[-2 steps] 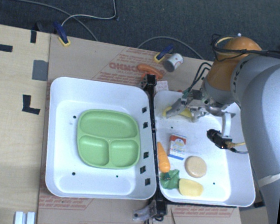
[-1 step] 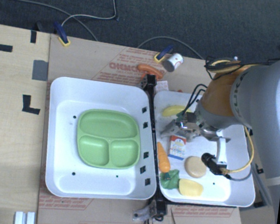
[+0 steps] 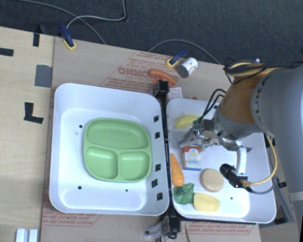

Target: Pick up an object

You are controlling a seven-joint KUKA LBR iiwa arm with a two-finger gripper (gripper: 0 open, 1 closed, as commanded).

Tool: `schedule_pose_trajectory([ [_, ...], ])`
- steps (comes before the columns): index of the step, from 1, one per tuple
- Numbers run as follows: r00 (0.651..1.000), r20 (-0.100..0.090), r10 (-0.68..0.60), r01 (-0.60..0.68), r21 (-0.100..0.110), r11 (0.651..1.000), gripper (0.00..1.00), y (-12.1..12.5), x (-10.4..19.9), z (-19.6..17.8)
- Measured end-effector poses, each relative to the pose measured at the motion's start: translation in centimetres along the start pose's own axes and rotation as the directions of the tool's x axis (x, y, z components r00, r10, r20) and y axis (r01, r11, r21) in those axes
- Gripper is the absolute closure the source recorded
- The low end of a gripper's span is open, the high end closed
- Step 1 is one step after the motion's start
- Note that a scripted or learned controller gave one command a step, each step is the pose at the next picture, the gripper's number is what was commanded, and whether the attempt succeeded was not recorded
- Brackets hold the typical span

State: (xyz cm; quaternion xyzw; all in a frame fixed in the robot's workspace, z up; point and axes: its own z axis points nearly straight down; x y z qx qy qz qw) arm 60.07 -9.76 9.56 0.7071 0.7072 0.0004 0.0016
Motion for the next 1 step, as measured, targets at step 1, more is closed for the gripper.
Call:
schedule_pose_trajectory([
  [1,1.0,-0.003,-0.003,0.003,0.003,1.0,1.0,-1.75,5.62,-8.89],
])
